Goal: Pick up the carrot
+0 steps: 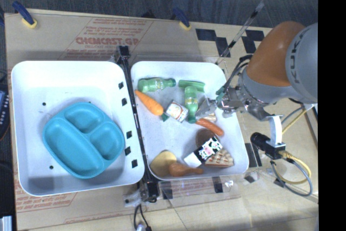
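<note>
- Status: pick not accomplished. The carrot [150, 103] lies on the floor of the right bin [233, 128], not gripped and not lifted.
- The gripper [217, 106] hangs low over the same bin, close to its right wall. Whether it is spread or closed cannot be told from this view; nothing is seen held in it.
- Carrot position relative to the gripper: well apart, toward the view's left, close to the wall shared with the left bin [21, 116].
- Between gripper and carrot: an upright green bottle [190, 96] and a small tilted can [176, 111]. A second green bottle [155, 84] lies just beyond the carrot's thick end.
- Just below the gripper: a shorter orange piece [210, 127], similar in colour. Judged a risk of mistaken pick.
- Remaining, as judged: travel across to the carrot, descent, closure, lift.
- Carrot: smooth, matt orange, tapered, lying diagonally; probably a rigid plastic toy, liable to roll.
- Bins: shallow, white, smooth, rounded corners.
- Left bin holds a blue divided plate [84, 139], glossy, with three compartments.
- Also in the right bin: a cow-patterned carton [208, 150], a gridded waffle piece [222, 160].
</note>
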`<state>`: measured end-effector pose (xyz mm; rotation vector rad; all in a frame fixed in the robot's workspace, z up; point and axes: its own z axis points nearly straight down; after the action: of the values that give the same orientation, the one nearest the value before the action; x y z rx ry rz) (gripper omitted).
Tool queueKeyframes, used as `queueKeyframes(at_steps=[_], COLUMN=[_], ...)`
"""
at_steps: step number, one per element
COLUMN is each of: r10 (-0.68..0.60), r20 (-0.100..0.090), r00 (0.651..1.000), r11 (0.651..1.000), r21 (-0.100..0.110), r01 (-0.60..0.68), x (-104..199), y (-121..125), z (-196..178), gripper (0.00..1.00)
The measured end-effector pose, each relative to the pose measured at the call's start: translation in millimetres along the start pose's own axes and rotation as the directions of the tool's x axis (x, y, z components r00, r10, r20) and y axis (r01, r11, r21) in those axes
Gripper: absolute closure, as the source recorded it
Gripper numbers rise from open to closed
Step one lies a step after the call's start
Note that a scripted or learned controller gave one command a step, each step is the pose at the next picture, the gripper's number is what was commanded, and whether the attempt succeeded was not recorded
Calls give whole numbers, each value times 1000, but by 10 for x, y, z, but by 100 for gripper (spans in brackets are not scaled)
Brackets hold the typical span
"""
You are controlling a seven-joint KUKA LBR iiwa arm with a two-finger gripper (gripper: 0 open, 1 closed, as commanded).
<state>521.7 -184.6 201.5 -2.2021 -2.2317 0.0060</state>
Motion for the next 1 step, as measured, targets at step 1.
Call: queueKeyframes(at_steps=[1], r10=[52], r20=[-2], r00=[999], r11=[999], r21=[7], r01=[-52], x=[830], y=[230], z=[1088], gripper=[0])
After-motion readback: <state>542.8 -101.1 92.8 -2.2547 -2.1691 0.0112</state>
